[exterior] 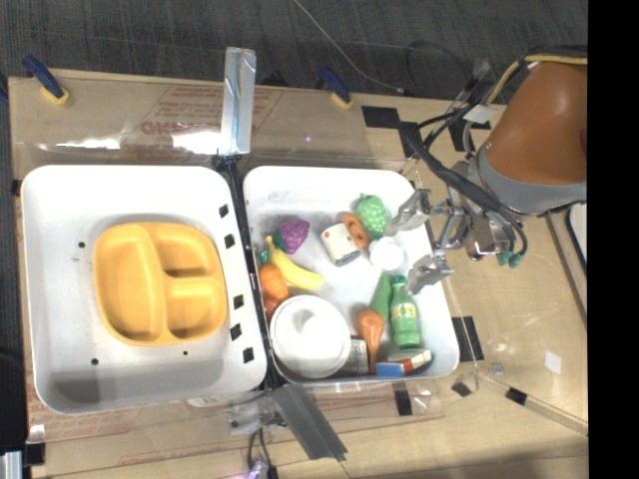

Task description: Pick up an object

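bins (130, 193): smooth white plastic | tray (160, 279): glossy yellow plastic

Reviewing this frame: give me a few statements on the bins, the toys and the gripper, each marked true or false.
1. The yellow divided tray lies in the left bin. True.
2. The banana lies in the left bin. False: it lies in the right bin, near the purple grapes.
3. The gripper holds the green bottle. False: nothing is between its open fingers, and the bottle lies in the bin.
4. The white bowl sits at the right bin's near edge. True.
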### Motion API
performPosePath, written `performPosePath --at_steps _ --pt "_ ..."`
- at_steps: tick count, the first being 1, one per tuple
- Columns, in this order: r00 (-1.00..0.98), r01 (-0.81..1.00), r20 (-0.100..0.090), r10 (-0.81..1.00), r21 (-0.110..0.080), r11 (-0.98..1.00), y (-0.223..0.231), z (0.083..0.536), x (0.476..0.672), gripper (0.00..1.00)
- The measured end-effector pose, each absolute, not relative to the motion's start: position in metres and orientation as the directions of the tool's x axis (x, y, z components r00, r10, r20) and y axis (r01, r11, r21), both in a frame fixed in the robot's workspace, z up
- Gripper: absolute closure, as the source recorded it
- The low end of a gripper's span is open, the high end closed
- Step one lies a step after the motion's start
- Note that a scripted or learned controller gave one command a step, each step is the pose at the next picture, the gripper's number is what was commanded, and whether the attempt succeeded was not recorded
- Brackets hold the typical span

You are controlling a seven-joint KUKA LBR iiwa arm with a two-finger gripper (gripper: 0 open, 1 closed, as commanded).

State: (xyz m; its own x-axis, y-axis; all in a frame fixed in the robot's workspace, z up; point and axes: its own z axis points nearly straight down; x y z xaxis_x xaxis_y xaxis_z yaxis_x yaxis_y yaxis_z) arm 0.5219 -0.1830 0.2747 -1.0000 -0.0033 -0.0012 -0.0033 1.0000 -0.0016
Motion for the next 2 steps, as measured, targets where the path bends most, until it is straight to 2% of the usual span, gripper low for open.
performPosePath --at_steps 1,2 --pt "-0.995 -0.099 0.01 -0.099 0.005 0.995 -0.208 0.138 0.546 0.0" --pt "-0.995 -0.098 -0.012 -0.098 -0.006 0.995 -0.21 0.1 0.508 0.0"
